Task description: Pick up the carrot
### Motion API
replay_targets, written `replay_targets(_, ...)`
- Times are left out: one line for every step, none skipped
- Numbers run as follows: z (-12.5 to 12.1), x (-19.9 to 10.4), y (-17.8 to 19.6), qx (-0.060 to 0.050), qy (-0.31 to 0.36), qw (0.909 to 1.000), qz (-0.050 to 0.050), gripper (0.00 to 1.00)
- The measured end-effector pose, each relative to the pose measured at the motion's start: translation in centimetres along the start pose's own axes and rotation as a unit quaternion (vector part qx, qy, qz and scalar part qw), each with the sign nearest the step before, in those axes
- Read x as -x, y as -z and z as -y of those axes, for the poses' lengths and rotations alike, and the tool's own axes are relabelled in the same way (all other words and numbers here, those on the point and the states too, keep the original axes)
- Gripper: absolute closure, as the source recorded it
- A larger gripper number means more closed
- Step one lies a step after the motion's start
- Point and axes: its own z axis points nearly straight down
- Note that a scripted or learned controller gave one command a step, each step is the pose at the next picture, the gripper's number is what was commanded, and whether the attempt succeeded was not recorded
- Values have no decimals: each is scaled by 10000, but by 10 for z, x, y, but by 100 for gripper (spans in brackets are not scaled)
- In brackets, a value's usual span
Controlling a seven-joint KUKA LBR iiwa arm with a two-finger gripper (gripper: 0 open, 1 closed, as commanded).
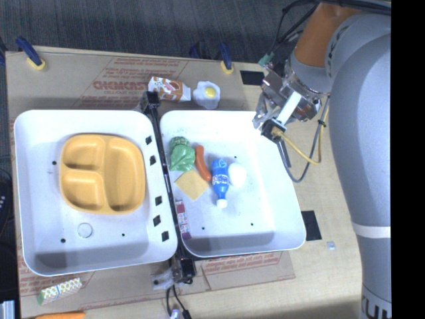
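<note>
The carrot (pixel 202 163) is a short orange stick lying in the right bin (pixel 279 205), near its left wall. It rests between a green leafy vegetable (pixel 180 153) on its left and a blue bottle (pixel 220 181) on its right. My gripper (pixel 271 111) hangs over the right bin's far right corner, well to the right of the carrot and apart from it. Nothing shows in its grasp.
A yellow cheese slice (pixel 192 185) and a white egg (pixel 237 175) also lie in the right bin. The left bin (pixel 33 178) holds a yellow divided plate (pixel 103 172). A small carton (pixel 166 88) and a fried egg toy (pixel 207 94) sit behind the bins.
</note>
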Motion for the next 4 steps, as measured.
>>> replay_targets(-30,17,31,-1,80,10000,-5,100)
replay_targets(-48,14,38,7,335,9994,-4,100)
replay_targets(-46,11,34,-5,1661,9861,0,100)
replay_targets(-43,14,32,-12,2651,9642,0,100)
